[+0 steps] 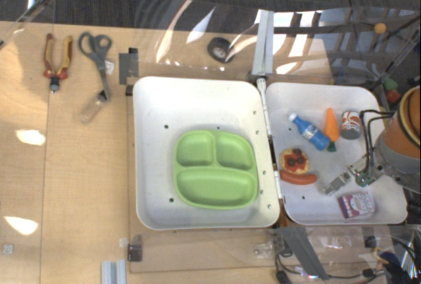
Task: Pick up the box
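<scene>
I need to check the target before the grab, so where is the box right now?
In the camera view the small purple box lies in the right bin, near its front right corner, just below the pincer and right of the toy hot dog.

Arm (right edge) cut off

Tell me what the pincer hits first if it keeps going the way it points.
The pincer points left, toward the hot dog, so that looks first in line. Depth is unclear; it may simply meet the bin floor first. The box lies beside it.

box | clear above | end effector just beside, upper-left
</scene>
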`<state>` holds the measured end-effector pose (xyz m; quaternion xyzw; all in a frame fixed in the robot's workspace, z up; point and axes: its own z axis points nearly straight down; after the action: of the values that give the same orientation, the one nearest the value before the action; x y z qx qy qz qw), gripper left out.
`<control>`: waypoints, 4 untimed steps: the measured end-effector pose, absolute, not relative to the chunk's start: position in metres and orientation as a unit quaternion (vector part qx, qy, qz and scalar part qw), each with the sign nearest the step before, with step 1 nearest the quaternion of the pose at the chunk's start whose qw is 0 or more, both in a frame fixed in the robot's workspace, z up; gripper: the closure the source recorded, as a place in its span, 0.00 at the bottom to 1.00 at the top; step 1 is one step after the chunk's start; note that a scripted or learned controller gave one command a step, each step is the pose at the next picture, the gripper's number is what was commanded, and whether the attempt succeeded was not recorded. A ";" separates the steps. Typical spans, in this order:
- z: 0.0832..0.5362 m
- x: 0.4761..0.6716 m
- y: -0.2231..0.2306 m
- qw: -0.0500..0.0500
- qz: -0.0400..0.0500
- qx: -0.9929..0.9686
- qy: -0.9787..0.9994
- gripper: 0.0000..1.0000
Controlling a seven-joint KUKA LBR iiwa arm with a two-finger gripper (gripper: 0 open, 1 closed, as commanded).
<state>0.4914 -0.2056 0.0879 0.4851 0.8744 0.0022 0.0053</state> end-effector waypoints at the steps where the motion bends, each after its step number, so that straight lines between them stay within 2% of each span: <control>1: 0.094 0.489 -0.126 -0.001 0.001 0.506 0.862 0.00; 2: 0.112 0.489 -0.185 -0.001 0.000 0.586 0.811 0.00; 3: 0.088 0.491 -0.205 0.003 0.003 0.568 0.823 0.00; 4: 0.089 0.492 -0.188 0.009 0.001 0.554 0.832 0.00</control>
<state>0.4921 -0.1880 0.0886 0.5545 0.8322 0.0006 0.0094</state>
